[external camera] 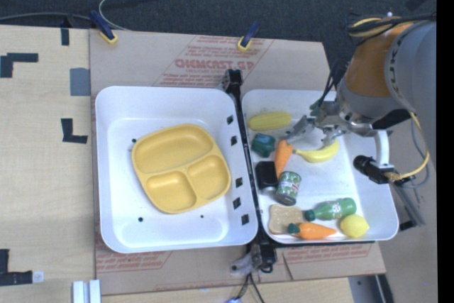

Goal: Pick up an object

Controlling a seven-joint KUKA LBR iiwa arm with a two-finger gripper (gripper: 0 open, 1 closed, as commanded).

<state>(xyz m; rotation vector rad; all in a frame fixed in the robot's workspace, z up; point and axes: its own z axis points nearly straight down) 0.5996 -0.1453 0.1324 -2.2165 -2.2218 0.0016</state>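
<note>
We hover our spread gripper (320, 130) above the banana (318, 152) in the right bin (376, 213); next, descend and close.

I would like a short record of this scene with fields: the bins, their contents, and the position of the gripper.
left bin: holds a yellow divided plate
right bin: holds a banana, two carrots, a can, a green bottle, a lemon, bread
gripper: over the right bin's upper part, just above the banana
held object: none visible between the fingers
</note>
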